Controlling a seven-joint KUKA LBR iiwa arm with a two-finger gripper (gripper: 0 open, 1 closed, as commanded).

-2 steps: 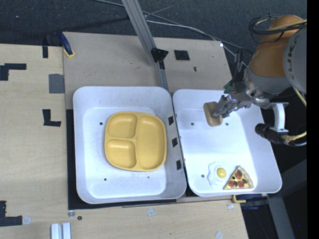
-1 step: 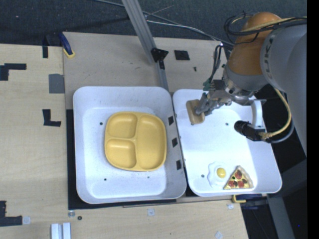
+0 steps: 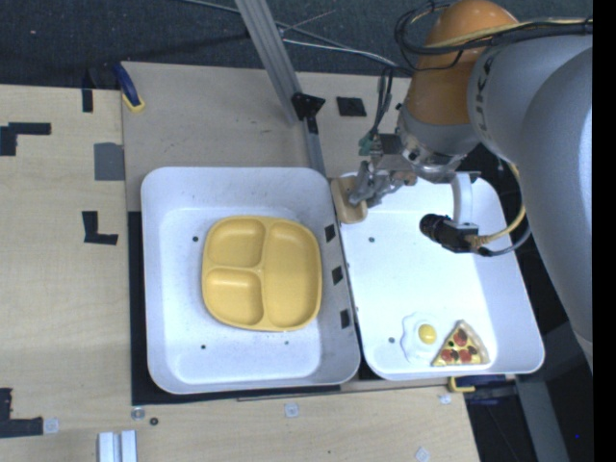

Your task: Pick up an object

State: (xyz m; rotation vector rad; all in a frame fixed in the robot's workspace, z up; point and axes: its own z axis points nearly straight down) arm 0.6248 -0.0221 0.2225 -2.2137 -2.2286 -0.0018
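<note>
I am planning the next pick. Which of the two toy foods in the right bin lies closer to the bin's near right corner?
The pizza slice, triangular with red dots. The fried egg, white with a yellow yolk, lies beside it, farther from that corner.

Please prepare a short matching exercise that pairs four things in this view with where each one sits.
Things:
1. yellow divided plate
2. toy fried egg
3. toy pizza slice
4. tool

Places:
A. far left corner of the right bin
B. near edge of the right bin, close to its right corner
C. middle of the left bin
D. near edge of the right bin, just left of its neighbour

Pairs: 1-C, 2-D, 3-B, 4-A
</note>
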